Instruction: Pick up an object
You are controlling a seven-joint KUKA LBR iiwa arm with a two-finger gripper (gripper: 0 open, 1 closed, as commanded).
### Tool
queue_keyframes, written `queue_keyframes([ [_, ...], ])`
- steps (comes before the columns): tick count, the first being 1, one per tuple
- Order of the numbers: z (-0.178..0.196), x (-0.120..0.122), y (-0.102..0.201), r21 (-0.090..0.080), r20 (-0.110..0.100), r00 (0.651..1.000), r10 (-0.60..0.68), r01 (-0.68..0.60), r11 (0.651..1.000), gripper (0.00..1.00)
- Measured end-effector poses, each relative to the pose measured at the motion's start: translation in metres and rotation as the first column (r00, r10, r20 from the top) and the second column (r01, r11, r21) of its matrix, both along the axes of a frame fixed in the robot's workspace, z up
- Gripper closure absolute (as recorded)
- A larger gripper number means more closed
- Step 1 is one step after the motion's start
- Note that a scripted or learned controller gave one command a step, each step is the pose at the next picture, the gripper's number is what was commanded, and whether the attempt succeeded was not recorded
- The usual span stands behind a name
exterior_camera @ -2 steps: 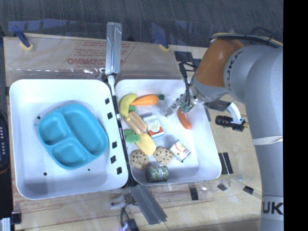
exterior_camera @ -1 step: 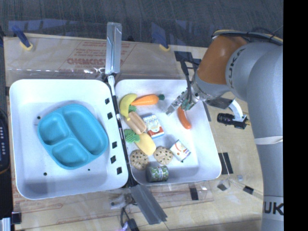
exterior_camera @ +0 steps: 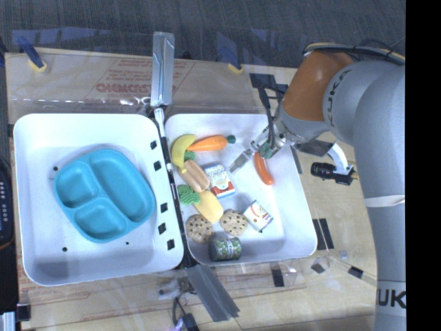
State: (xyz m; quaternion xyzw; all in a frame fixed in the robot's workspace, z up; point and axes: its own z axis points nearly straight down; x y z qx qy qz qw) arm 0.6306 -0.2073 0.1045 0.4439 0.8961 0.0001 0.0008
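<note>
My gripper (exterior_camera: 253, 155) hangs low over the right bin (exterior_camera: 295, 216), near its far right side, and looks open. One grey finger (exterior_camera: 240, 161) points down-left; the other sits by the top end of a red sausage (exterior_camera: 264, 170). The sausage lies on the bin floor just below and right of the fingers, and I see nothing lifted. To the left lie an orange carrot (exterior_camera: 209, 143), a banana (exterior_camera: 181, 148), a hot dog (exterior_camera: 196, 175) and a small carton (exterior_camera: 218, 179).
The right bin also holds a yellow piece with a green top (exterior_camera: 207, 205), two cookies (exterior_camera: 198, 227), a white carton (exterior_camera: 258, 215) and a green can (exterior_camera: 225, 247). A blue divided tray (exterior_camera: 103, 193) lies in the left bin (exterior_camera: 34, 247). The arm (exterior_camera: 358, 109) stands at the right.
</note>
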Motion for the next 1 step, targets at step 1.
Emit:
queue_keyframes([
  [1, -0.0107, 0.0163, 0.0450, -0.001, 0.001, 0.998, -0.069, 0.069, 0.998, 0.00],
])
